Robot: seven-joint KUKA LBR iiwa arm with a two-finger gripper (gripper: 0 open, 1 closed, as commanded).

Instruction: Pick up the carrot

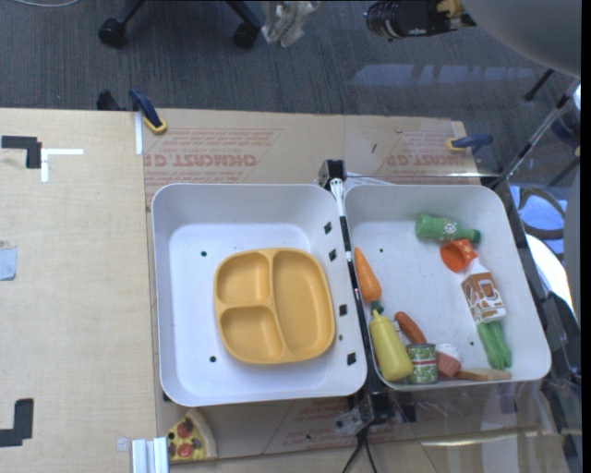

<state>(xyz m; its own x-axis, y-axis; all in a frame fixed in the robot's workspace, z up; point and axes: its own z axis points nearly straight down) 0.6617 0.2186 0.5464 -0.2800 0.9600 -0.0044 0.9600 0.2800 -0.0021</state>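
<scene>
The carrot (367, 275) is a small orange cone lying in the right bin (517, 268). It rests close against the bin's left wall, tip toward the back. Just in front of it stands a yellow mustard bottle (390, 346). A grey part of the arm (545, 28) crosses the top right corner of the view, well above and behind the bins.
The right bin also holds a red sausage (410, 326), a green can (423, 363), a green bottle (445, 228), an orange piece (459, 254), a small carton (482, 297) and a cucumber (496, 344). A yellow divided plate (274, 305) sits in the left bin (175, 277).
</scene>
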